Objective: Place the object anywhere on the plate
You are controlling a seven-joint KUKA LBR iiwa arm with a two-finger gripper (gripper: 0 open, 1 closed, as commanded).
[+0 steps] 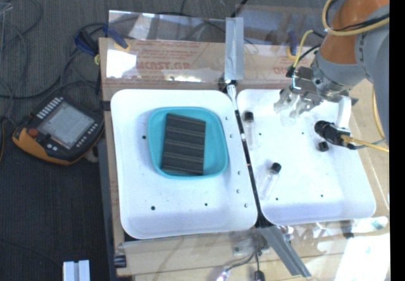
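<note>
A dark grey ribbed block (183,143) lies flat on the blue plate (218,153) in the left bin (133,197), roughly centred on it. My gripper (293,107) hangs over the back of the right bin (329,191), well to the right of the plate. Its pale translucent fingers (281,104) stand apart, open, with nothing between them.
Two small clear vials with black caps lie in the right bin, one (248,119) near the divider and one (272,171) toward the middle. A black fitting with a yellow cable (329,131) sits beside the wrist. A clear wall (171,52) runs along the back.
</note>
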